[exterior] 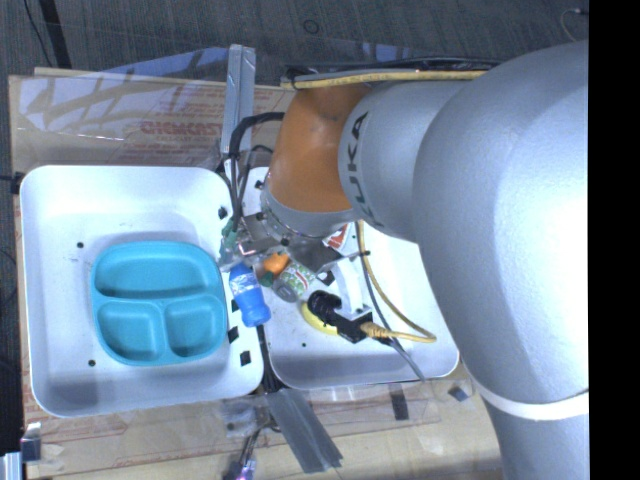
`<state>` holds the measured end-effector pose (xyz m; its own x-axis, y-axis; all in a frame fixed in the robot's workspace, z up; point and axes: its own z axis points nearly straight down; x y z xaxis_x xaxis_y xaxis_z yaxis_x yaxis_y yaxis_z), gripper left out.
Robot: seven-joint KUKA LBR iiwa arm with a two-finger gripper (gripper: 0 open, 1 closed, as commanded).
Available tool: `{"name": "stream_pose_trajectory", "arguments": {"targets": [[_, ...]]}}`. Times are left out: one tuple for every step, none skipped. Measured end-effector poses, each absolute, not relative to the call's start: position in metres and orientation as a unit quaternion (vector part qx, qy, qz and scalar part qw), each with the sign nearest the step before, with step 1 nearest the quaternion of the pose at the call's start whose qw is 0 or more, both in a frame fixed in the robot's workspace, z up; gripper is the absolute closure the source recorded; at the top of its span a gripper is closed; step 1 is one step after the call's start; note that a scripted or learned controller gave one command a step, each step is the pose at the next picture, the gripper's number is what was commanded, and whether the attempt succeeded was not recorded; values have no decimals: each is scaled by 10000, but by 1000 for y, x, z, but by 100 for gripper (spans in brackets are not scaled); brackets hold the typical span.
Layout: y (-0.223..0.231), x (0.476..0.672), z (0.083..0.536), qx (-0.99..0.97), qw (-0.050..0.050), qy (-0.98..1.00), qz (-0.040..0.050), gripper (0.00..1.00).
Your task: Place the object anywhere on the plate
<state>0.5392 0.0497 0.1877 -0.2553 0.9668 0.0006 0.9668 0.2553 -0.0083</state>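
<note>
From above, the arm (440, 158) is reaching down over the right bin (330, 368). The claw (268, 258) is hovering at the divider; its state I cannot tell. A blue bottle (248, 298) is lying beside the plate (158, 303), which is sitting in the left bin (60, 198).

High fixed view slanting onto bins (60, 388).
</note>
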Motion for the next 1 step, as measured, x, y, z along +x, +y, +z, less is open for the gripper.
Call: {"name": "stream_pose_trajectory", "arguments": {"targets": [[49, 539, 188, -6104, 26, -7921, 31, 0]]}}
